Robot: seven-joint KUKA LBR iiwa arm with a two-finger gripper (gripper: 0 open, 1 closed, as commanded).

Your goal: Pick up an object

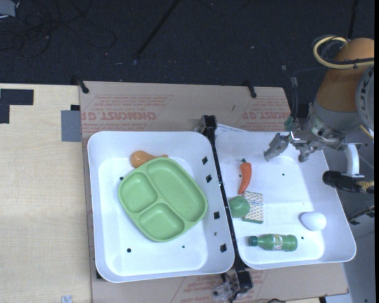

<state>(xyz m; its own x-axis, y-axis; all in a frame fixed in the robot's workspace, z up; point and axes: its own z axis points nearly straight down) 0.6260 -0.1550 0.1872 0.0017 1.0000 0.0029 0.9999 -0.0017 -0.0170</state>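
Camera view has the gripper (290,147) hanging with fingers spread and holding nothing over the right bin (331,248), near its far edge, the carrot (244,176) lying below-left of it.

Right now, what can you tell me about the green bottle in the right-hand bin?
The green bottle lies on its side near the right bin's front edge, long axis running left to right. It looks like translucent green plastic with a pale label band around its middle and a darker cap end pointing left. Nothing touches it; the white egg-shaped object sits apart, up to its right.
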